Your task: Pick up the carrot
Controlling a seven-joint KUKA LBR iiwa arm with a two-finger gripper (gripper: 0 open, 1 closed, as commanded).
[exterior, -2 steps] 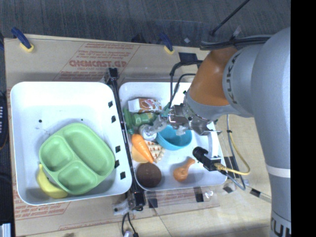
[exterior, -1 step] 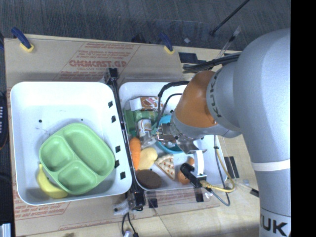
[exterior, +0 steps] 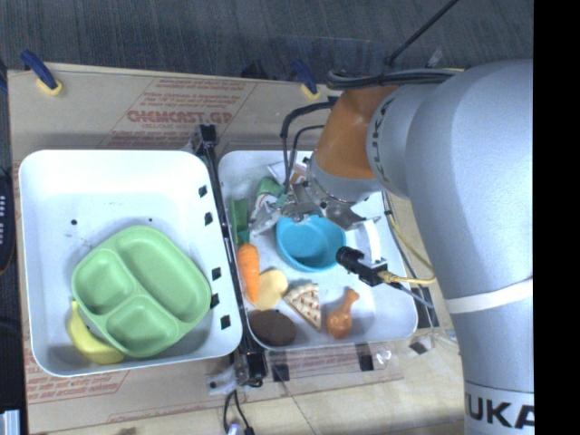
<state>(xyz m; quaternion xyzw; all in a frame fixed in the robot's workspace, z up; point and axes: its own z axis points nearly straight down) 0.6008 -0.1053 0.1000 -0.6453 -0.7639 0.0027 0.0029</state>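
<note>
Carrot (exterior: 247, 269) — right bin's (exterior: 399, 320) left wall.

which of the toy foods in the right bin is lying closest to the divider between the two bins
The orange toy carrot, lying lengthwise right along the right bin's left wall. The yellow-brown potato-like piece, pizza slice, brown drumstick and dark round piece all sit farther in.

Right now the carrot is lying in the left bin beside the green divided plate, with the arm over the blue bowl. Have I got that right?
Not quite. The camera view shows the carrot in the right bin, along its left wall, just left of the blue bowl. The green divided plate sits in the left bin. The arm is indeed over the bowl.
</note>
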